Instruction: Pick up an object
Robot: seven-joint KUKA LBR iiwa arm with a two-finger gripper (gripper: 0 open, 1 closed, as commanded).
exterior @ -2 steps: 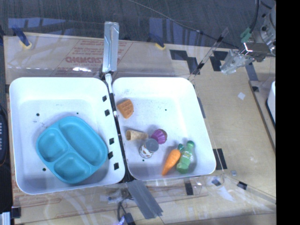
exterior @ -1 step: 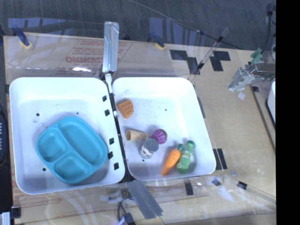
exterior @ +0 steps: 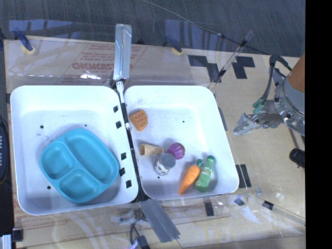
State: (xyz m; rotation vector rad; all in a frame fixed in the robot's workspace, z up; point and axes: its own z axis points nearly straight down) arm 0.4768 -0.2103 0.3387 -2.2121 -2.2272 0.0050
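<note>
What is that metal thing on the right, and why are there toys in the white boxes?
That metal thing is the hand of a robot arm. We call it a gripper. It has two fingers for pinching things, and right now it sits outside the boxes, over the bench, with nothing between its fingers. The picture comes from a camera fixed above the bench, looking down at a slant.

The two white boxes are shallow bins. The left bin holds a blue tray with three sections. The right bin holds play food: an orange waffle-like piece, a tan piece, a purple piece, a small can, a carrot and a green bottle beside the carrot.

The robot's job is to pick one of them up. It has not yet reached in.
</note>
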